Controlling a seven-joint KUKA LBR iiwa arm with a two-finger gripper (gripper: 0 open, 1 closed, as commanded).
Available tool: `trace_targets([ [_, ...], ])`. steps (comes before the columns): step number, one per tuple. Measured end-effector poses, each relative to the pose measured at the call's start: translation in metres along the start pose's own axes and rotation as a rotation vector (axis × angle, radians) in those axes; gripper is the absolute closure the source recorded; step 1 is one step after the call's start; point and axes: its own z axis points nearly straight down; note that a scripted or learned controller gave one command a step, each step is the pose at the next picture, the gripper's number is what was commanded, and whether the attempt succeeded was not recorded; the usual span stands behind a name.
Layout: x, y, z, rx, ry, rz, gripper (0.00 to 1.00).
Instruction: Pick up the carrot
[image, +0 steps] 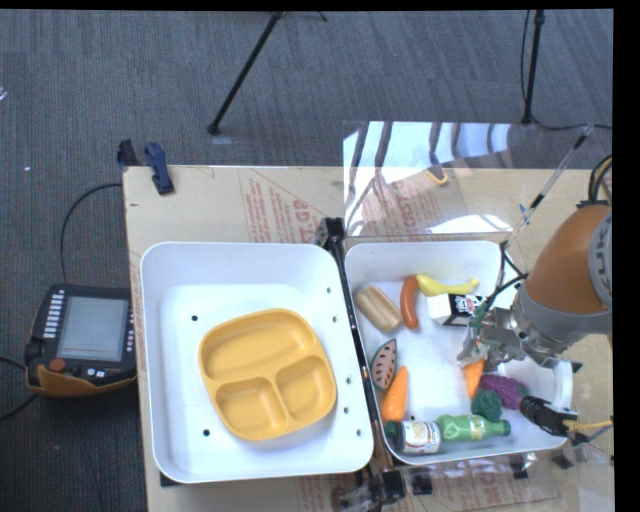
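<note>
The carrot (396, 394) lies near the right bin's (425, 250) left wall, open floor at its 3 o'clock. The end effector (482, 352) hangs at the bin's 3 o'clock over an orange piece (474, 379); grip indiscernible.

Tabletop with two bins
The tabletop (240, 200) carries a left bin (170, 300); the right bin (440, 255) touches it.
</note>
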Motion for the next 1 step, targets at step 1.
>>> trace_targets([
  [1,0.0678,0.0025,-0.1131,-0.021,-0.002,0.018,1.00],
])
